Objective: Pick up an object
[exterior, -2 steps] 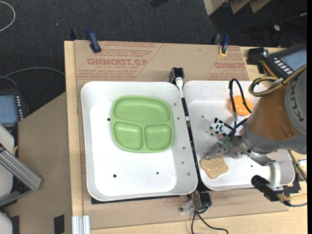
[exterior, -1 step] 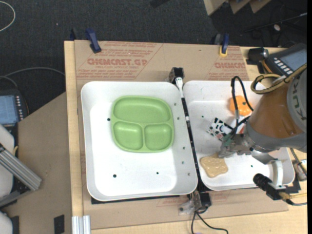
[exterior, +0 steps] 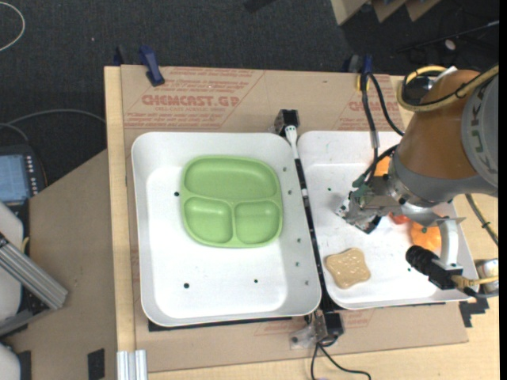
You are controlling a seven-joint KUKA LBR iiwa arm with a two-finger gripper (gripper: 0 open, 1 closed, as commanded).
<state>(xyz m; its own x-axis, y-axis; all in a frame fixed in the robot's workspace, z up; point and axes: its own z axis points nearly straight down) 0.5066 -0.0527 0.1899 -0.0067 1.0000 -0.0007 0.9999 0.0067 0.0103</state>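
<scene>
Low over the middle of the right bin (exterior: 333, 153), the pincer (exterior: 363, 210) hangs at the end of the grey arm (exterior: 444, 145), which comes in from the right with its orange band above the wrist. Whether the pincer is apart or together cannot be told from this slant (the wrist's bulk covers most of it), and nothing can be seen clamped in it.

Just near of the pincer, apart from it, a tan bread-like slice (exterior: 348, 268) lies flat on the bin's white floor, close to the near left corner. To the right of the pincer, an orange piece (exterior: 423, 234) shows from under the arm, its shape mostly hidden. A second orange bit (exterior: 383, 165) shows on the far side, against the arm's edge.

Further left, touching the right bin along one rim, is the left bin (exterior: 158, 236). A pale green divided plate (exterior: 232, 199) with three compartments lies in its far half. Both bins rest on a brown cardboard-covered surface (exterior: 198, 93), and a blue clamp (exterior: 150, 66) grips its far left edge.
</scene>
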